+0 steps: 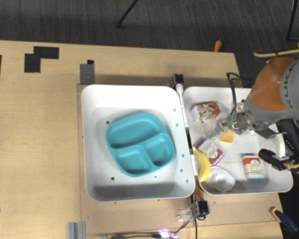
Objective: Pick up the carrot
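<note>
Fingertips of the grey two-finger gripper sit over the small orange carrot wedge mid right white bin; I cannot tell their state. Just beside lies a red-white packet; a teal divided plate fills the left white bin.

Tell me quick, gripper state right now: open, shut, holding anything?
Gripper: low in the right bin, right by an orange piece; open or shut cannot be told, and no item is visibly held.

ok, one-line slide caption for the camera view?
Gripper over the right bin near an orange piece; teal tray in the left bin.
</note>
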